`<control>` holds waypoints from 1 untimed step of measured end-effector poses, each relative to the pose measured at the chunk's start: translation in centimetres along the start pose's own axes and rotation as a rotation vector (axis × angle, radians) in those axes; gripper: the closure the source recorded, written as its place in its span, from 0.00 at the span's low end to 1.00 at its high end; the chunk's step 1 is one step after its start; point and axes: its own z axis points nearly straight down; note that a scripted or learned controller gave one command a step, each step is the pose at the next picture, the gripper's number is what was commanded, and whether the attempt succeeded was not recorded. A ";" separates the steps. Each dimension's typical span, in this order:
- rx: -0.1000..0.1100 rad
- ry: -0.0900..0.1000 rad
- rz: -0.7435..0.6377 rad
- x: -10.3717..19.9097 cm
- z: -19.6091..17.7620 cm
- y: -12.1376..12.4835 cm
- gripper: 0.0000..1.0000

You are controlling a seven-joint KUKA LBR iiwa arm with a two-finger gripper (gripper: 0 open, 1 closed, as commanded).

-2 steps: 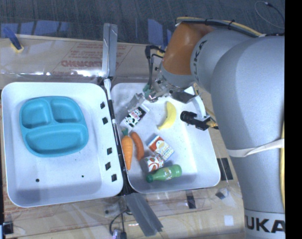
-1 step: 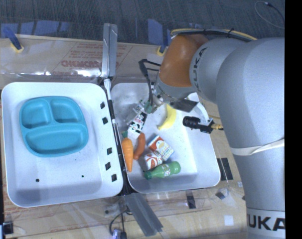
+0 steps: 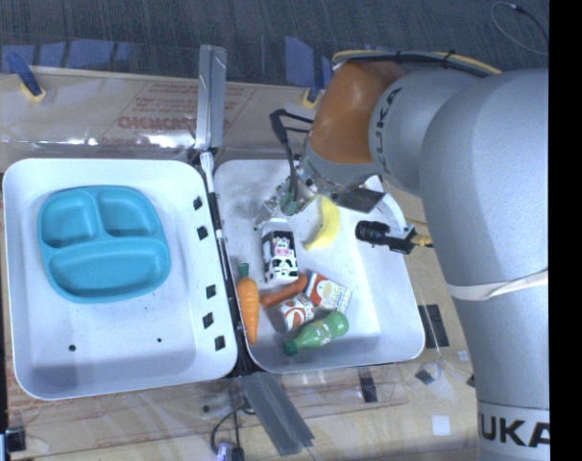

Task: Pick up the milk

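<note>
The hand (image 3: 289, 200) sat mid-frame in the right bin (image 3: 392, 339), largely hidden beneath the arm's wrist (image 3: 353, 113); its opening could not be judged. The milk (image 3: 279, 254) lay just below it, apparently ungripped.

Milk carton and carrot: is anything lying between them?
No. In the camera view, bare white bin floor separates the milk carton from the carrot.

Milk carton (image 3: 279, 254) upright in right bin (image 3: 392, 339), just below jaws (image 3: 287, 203).
</note>
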 end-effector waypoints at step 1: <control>0.000 0.000 0.000 0.0 0.0 0.0 0.00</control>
